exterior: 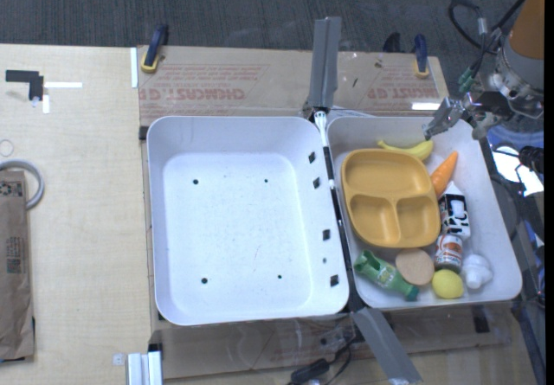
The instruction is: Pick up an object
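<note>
A grey arm with an orange band reaches in from the upper right of the frame, its gripper poised above the top rim of the right-hand bin, nothing between its fingers; whether they stand apart or together cannot be told from this angle. The pick appears to be at the approach stage, with no object yet lifted. All candidates lie in the right-hand bin: a curved yellow banana just below the gripper, a tapered orange carrot beside it, and a glossy yellow divided tray with three compartments filling the bin's middle. Along the lower right of the frame sit a black-and-white labelled bottle, a small can, a knobbly white object, a rounded lemon, a flat tan disc and a green bottle lying on its side. The left-hand bin, smooth white plastic with small dark marks, sits in the centre of the frame. The next move likely calls for a short descent onto the banana or carrot, both slim enough for two fingers, while the tray's broad shallow form would resist a clean pinch.
</note>
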`<action>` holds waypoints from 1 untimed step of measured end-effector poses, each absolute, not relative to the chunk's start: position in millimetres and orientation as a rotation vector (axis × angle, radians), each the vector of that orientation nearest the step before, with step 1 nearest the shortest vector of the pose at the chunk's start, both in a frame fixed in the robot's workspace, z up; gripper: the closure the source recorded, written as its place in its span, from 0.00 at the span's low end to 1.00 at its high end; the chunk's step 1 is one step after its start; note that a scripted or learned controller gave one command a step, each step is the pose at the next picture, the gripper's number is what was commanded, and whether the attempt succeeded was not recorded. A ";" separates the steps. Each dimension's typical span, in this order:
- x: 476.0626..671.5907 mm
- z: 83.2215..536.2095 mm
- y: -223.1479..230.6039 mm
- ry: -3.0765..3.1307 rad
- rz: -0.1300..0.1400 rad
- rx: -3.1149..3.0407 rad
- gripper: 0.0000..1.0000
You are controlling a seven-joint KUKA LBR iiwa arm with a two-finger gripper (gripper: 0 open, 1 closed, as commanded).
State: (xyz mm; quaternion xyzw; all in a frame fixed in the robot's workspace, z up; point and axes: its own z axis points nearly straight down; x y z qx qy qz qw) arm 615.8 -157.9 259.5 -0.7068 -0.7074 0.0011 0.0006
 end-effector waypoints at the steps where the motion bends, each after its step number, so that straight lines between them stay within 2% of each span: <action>1: 617.8 115.2 -172.6 -2.199 -0.004 -2.255 0.00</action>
